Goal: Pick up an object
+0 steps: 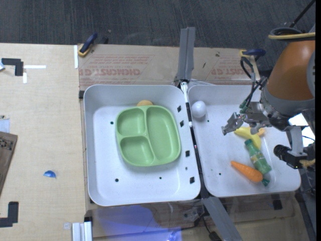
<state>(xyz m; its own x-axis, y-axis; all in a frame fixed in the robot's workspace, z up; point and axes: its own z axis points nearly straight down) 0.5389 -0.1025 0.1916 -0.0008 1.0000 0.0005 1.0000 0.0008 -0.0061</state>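
Note:
In the right bin [215,179] lie a white ball [198,109], a yellow banana-shaped toy [249,133], a green bottle [258,158] and an orange carrot [247,170]. My gripper [233,124] hangs over the right bin, just left of the yellow toy and right of the ball. The wrist partly covers the yellow toy's upper end. I see nothing held in the gripper.
The left bin [100,179] holds a green divided plate [148,135] with a small orange-yellow object [144,103] peeking out behind it. A grey divider [186,54] rises between the bins at the back. The arm's orange band [291,69] sits at the right edge.

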